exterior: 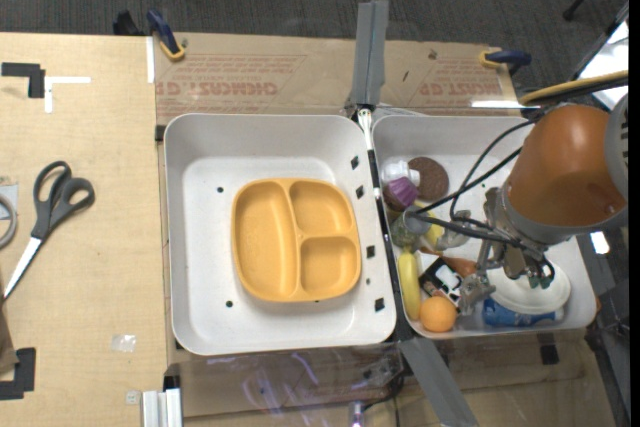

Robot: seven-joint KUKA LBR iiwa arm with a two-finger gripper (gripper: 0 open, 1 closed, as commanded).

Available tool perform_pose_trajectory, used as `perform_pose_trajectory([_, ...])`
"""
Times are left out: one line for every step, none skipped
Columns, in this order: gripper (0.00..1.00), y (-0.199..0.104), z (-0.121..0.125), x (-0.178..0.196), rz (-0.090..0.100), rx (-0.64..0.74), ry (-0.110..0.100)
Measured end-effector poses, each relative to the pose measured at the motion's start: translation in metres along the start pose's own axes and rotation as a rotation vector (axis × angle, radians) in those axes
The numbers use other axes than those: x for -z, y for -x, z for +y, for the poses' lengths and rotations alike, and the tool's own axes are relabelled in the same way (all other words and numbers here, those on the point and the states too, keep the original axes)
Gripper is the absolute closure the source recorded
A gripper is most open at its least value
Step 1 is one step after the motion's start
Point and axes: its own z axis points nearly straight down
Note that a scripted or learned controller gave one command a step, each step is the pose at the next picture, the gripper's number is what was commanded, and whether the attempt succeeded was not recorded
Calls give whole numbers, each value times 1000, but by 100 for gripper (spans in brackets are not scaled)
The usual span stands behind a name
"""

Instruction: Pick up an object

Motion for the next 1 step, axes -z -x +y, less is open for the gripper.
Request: perform_pose_trajectory([0, 4, 4, 0, -4, -76, 0])
